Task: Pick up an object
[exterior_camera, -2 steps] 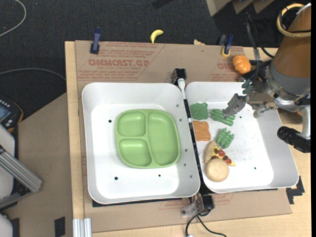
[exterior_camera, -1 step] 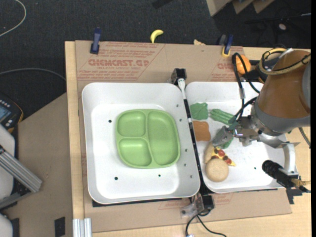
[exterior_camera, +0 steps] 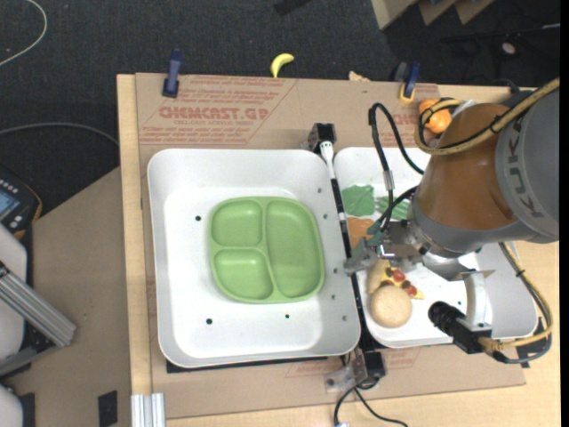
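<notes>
The arm is reaching down into the right bin [exterior_camera: 520, 305], its orange wrist covering most of that bin, and the pincer [exterior_camera: 384, 254] is sitting low near the bin's left wall; whether it is wide or narrow cannot be told from here. The likeliest objects to pick are crowding together beneath it: a round beige ball [exterior_camera: 390, 308] near the bin's front edge, a small yellow and red toy [exterior_camera: 396, 279] touching it, and a green piece [exterior_camera: 359, 200] further back. The risk is that the pincer is coming down between them or against the wall, nudging the ball away. The green divided plate [exterior_camera: 267, 248] is lying in the left bin [exterior_camera: 173, 238].
</notes>
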